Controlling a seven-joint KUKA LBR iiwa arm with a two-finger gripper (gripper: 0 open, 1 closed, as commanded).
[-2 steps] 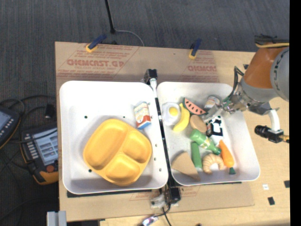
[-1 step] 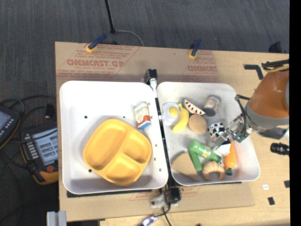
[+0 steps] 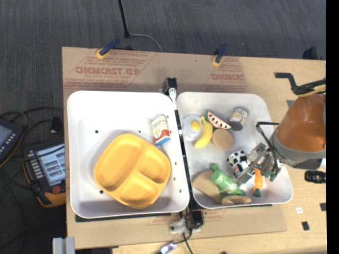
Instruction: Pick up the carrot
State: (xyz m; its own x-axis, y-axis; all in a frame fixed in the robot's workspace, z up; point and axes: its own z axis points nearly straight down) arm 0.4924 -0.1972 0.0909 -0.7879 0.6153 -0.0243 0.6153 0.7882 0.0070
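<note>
The gripper (image 3: 258, 169) sits low in the right bin (image 3: 265, 106), near that bin's right wall and toward its front right corner, with the orange-banded arm (image 3: 302, 128) leaning in over the right rim. A small orange carrot (image 3: 257, 180) stands almost upright right at the fingertips, and it appears to lie between the fingers, though the metal parts there are small and cluttered, so I cannot tell for certain whether the fingers are clamped on it or merely straddling it. The carrot's lower tip looks close to the bin floor, near the front wall.

Just beside the gripper, toward the bin's middle, is a black-and-white spotted toy (image 3: 238, 160). Further toward the front edge lie a green toy (image 3: 222, 180), a tan wedge-shaped piece (image 3: 204, 184) and a brown piece (image 3: 234, 199) against the front wall. Toward the back of the same bin are a round tan disc (image 3: 223, 139), a banana (image 3: 204, 134), a watermelon slice (image 3: 218, 120) and a small can (image 3: 239, 115).

The left bin (image 3: 85, 110) holds a yellow divided plate (image 3: 132, 168) at its centre and a small carton (image 3: 160, 129) near its right wall.

As for progress, the approach looks done: the gripper has reached the carrot. What remains, by my reading, is a confirmed grip and the lift clear of the bin.
</note>
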